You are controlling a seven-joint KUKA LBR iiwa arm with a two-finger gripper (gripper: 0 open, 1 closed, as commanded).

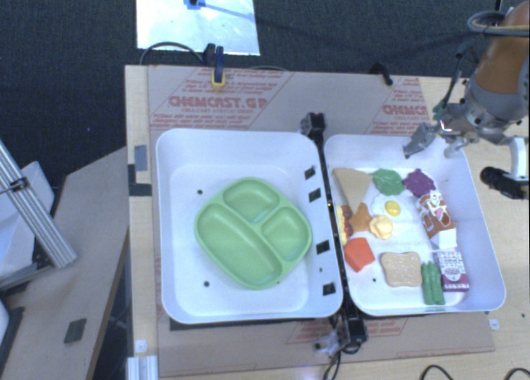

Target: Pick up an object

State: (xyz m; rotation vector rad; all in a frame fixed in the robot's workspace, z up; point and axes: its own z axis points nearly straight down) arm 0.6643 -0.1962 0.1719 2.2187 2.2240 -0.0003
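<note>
The gripper (432, 140) was seen above the right bin's (484, 229) far rim. Its fingers were spread, nothing held. Toy food (402, 269) was left untouched.

Grey arm (489, 105), orange band (505, 64), seemingly metallic gripper (432, 140)

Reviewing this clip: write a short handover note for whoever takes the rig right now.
Gripper: above the right bin's far edge, nothing seen between its fingers.
Things: toy foods all lie in the right bin, among them a purple piece, a green piece, a fried egg and a toast slice. A green divided plate sits in the left bin.
Done: nothing picked.
Left: descend, grasp one item, lift.
</note>
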